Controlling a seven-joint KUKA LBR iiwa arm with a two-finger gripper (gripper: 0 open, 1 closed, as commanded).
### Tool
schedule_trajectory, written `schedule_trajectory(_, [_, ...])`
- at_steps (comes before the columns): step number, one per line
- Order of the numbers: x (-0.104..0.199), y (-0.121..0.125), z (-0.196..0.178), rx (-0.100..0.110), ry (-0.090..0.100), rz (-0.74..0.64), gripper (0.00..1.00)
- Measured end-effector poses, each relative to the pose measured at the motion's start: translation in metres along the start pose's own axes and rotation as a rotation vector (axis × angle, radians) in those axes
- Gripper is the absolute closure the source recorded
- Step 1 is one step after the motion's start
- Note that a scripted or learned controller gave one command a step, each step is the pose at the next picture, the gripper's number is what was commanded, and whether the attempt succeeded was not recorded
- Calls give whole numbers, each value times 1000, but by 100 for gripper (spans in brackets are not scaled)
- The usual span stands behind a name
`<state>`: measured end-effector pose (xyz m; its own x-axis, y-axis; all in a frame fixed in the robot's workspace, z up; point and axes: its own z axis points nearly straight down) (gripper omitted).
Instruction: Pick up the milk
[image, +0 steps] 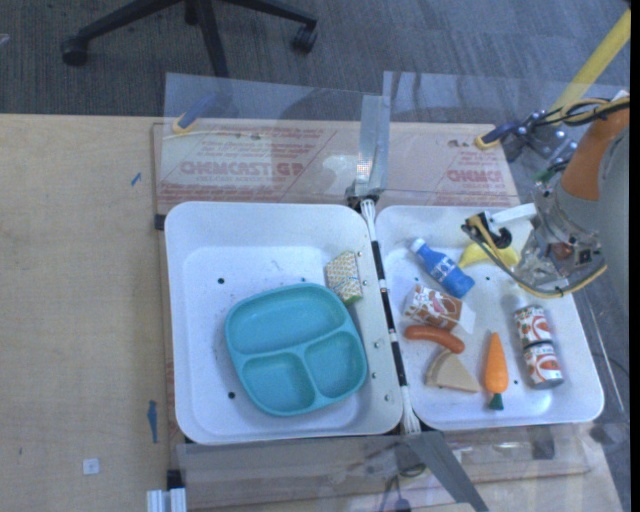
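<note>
Camera view: milk carton (432, 306) lies tilted mid right bin (590, 400), just above the hot dog (434, 338), below the blue bottle (441, 268). Gripper (540, 272) sits near the bin's upper right edge; claw state: cannot tell. Suggest approaching from above, closing across the carton's narrow sides, clear of neighbours.

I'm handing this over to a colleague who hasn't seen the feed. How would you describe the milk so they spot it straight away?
Look in the right-hand bin, near its middle. The milk is a small carton printed in orange, brown and white, lying just below the blue bottle and just above the hot dog. It is the boxy printed carton among rounded toy foods; the two cans sit further right.
</note>
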<state>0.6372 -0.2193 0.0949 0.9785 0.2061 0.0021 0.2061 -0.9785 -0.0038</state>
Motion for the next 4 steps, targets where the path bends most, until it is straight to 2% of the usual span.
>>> schedule_trajectory(2, [1, -1, -16, 3, -5, -6, 100])
schedule_trajectory(3, [25, 4, 9, 4, -5, -2, 100])
schedule_trajectory(4, [12, 6, -92, -3, -5, 6, 100])
